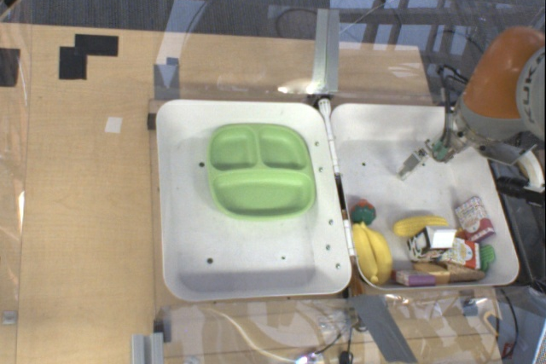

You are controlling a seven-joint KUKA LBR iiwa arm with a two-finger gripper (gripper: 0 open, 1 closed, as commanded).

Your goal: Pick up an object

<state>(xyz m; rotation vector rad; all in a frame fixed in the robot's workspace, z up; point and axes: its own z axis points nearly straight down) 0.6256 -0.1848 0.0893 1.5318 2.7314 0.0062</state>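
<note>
My gripper (413,164) hangs over the upper middle of the right bin (375,132), on the arm that comes in from the right with its orange band (502,74). Nothing shows between its fingers. Along the bin's near edge lie a bunch of yellow bananas (374,251), a red-and-green fruit (363,211), a single yellow banana (420,225), a white-and-black carton (431,242), a red-and-white packet (473,217) and a brown bar (437,274). The gripper is well clear of them, up and slightly right of the bananas.
The left bin (179,268) holds a green divided plate (260,170) in its upper middle. A metal divider post (327,47) stands between the bins at the back. Clear panels rim the bench.
</note>
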